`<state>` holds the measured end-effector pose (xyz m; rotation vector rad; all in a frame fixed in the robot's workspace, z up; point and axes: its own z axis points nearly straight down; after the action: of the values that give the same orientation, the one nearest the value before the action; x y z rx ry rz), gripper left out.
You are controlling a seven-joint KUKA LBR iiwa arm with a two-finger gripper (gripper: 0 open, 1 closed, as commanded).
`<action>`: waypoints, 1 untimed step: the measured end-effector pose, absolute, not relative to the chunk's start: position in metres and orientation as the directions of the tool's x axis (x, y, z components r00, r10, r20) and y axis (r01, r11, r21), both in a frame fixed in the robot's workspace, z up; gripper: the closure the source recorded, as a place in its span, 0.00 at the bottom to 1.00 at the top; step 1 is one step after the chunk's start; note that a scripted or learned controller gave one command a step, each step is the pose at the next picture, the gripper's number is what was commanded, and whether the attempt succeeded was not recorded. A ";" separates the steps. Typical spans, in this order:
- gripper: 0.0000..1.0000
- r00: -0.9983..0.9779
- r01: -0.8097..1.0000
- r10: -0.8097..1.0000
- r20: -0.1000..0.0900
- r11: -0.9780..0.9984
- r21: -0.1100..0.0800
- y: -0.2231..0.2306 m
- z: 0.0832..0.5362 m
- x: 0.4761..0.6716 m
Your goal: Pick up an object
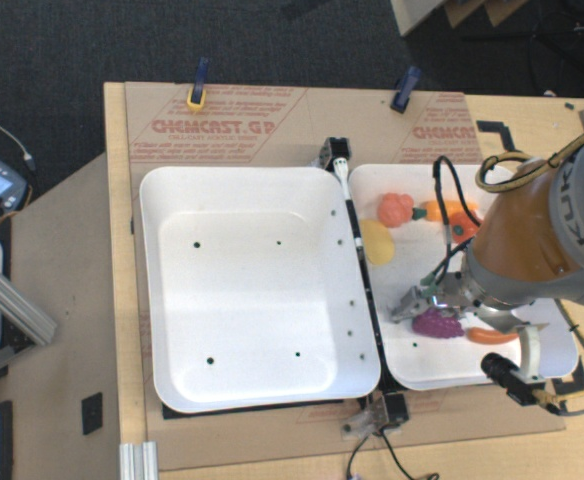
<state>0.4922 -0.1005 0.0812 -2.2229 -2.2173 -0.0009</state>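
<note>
camera view: arm (532, 238) reaches in from the right over the right bin (412, 368); tool (419, 303) low over the bin's middle, just above a purple object (438, 323); cannot tell whether the tool is open or closed, nor whether it touches the purple object; yellow object (378, 240) near the right bin's left wall; pink-orange object (395, 209) toward its far edge, an orange object (450, 211) beside it; another orange piece (492, 337) just right of the purple one; left bin (162, 198) beside it on the surface (132, 118).
</note>
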 end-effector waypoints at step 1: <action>1.00 0.001 1.000 1.000 -0.001 -0.001 0.003 -0.100 0.095 0.492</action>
<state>0.4921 -0.1005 0.0949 -2.2248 -2.2215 -0.0019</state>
